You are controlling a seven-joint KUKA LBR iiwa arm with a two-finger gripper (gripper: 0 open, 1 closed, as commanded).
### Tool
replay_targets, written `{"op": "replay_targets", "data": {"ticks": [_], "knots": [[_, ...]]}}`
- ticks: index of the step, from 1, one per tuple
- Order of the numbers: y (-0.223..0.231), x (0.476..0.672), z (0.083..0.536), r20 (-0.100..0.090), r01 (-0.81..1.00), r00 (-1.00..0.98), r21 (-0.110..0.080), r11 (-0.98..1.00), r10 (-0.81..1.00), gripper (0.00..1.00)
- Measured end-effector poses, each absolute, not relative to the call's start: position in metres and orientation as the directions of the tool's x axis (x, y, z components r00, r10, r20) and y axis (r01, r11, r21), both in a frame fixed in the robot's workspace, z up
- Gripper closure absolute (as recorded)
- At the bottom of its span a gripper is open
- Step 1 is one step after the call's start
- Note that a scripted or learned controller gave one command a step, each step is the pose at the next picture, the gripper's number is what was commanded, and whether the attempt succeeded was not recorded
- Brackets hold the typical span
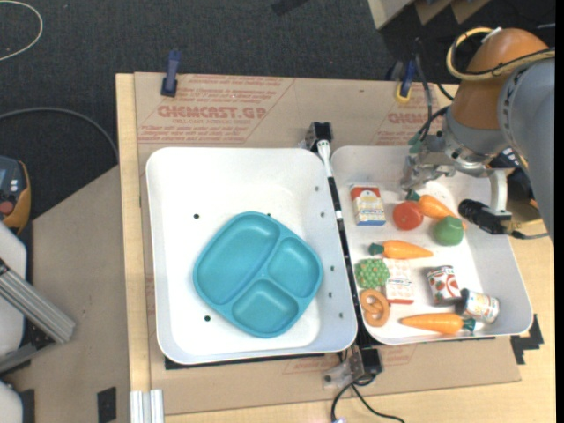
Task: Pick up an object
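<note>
The bench (264, 104) is covered by brown board, and on it two shallow white bins are set side by side so that things can be carried from one to the other. The left bin (176, 307), well to the left of the pincer, is occupied by a blue divided plate (257, 273) laid flat at its middle. The right bin (507, 271) is the one over which the arm (493, 77) is bent, and the pincer (421, 173) is hung at its far edge; whether it is open or closed cannot be told, and nothing is seen to be gripped. The candidates for picking are scattered loosely below the pincer, apart enough for most to be reached singly. Just below it an orange carrot (434, 206) and a red tomato (406, 215) are found, touching or nearly so, with a green fruit (448, 230) near them and a small carton (367, 204) to the lower left. Further below are seen a second carrot (407, 250), broccoli (372, 273), a tin (479, 305), a pretzel (374, 306) and a third carrot (432, 323). The nearest carrot is judged the likeliest target.
</note>
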State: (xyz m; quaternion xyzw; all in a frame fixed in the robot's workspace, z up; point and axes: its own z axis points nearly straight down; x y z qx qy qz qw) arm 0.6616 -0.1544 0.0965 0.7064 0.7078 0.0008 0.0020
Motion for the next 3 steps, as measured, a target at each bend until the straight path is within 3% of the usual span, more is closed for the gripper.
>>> {"op": "replay_targets", "data": {"ticks": [1,2,3], "knots": [[-0.163,0.606,0.084,0.002,1.000,0.003,-0.007,-0.003,1.000,1.00],[-0.134,0.556,0.109,0.002,1.000,0.000,-0.001,0.000,1.000,1.00],[-0.052,0.558,0.190,0.003,1.000,-0.009,0.009,0.009,1.000,1.00]]}}
